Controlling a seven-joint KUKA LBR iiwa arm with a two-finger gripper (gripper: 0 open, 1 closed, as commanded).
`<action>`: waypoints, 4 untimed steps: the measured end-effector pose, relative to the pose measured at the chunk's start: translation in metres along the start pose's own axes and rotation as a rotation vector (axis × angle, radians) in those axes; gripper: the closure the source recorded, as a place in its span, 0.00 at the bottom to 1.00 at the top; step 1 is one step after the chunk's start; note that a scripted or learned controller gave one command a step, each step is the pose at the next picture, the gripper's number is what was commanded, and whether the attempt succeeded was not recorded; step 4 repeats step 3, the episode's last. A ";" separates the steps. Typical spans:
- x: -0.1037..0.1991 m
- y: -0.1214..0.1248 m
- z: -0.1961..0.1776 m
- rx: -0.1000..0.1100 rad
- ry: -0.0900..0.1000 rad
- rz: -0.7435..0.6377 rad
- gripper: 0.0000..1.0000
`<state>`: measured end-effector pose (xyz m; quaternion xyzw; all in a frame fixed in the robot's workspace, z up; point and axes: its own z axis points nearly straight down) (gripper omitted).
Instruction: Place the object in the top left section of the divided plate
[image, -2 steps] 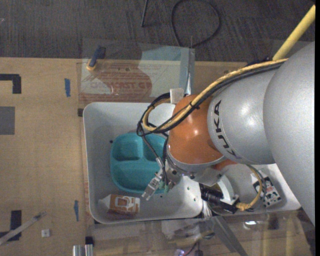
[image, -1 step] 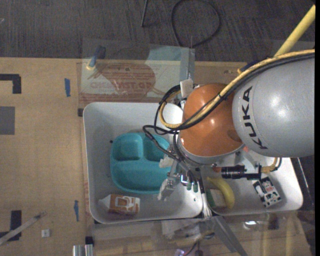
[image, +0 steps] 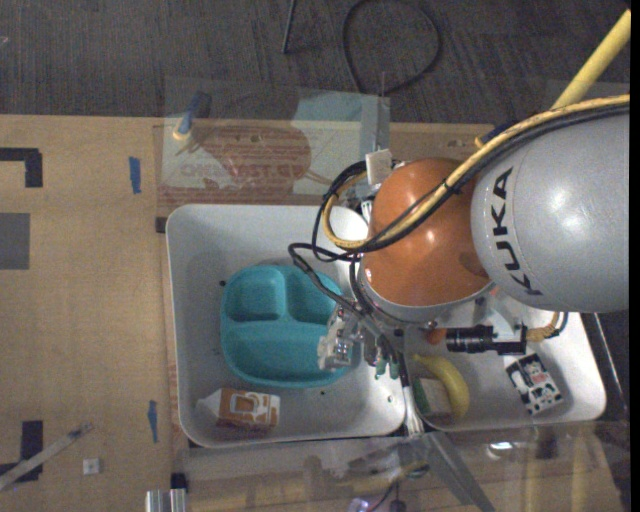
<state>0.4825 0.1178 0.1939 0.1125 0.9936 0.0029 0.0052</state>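
Crumpled clear-white object (image: 337, 345) sits at the teal divided plate's (image: 270, 330) right edge, apparently between the jaws of the gripper (image: 345, 343), though the wrist hides much. Carry it across to the top left section, lower close, then release.

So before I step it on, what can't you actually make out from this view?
- Gripper: blurred and crowded by the wrist; finger state and any held object unreadable.
- Divided plate: its right edge is covered by the gripper.
- Banana: upper end hidden under the arm.
- Carton: label too small to read.
- White object: mostly hidden by cables and the orange band.
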 end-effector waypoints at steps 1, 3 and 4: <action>0.022 0.086 -0.083 0.001 0.004 -0.305 1.00; 0.021 0.088 -0.094 -0.002 -0.001 -0.305 1.00; 0.021 0.088 -0.094 -0.002 -0.001 -0.305 1.00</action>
